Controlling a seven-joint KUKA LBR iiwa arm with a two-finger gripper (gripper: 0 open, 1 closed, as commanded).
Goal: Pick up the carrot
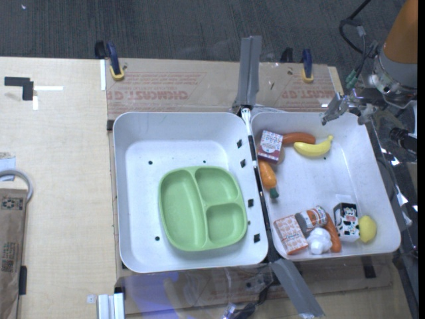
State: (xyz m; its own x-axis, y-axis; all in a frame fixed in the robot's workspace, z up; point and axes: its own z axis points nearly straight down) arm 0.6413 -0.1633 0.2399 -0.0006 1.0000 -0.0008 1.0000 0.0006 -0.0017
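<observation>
I see the orange toy carrot with a green stem end (267, 177) lying in the right white bin (352, 178), hard against its left wall, middle of the frame, stem pointing down. Just above it sits a small red-and-white carton (270, 145), with a yellow plastic banana (313, 147) to the right. My two-finger gripper (340, 106) hangs at the upper right, over the bin's top rim, well apart from the carrot and up-right of the banana; I cannot tell whether its fingers are spread or together. A green three-compartment plate (202, 208) rests in the left white bin (133, 178)
</observation>
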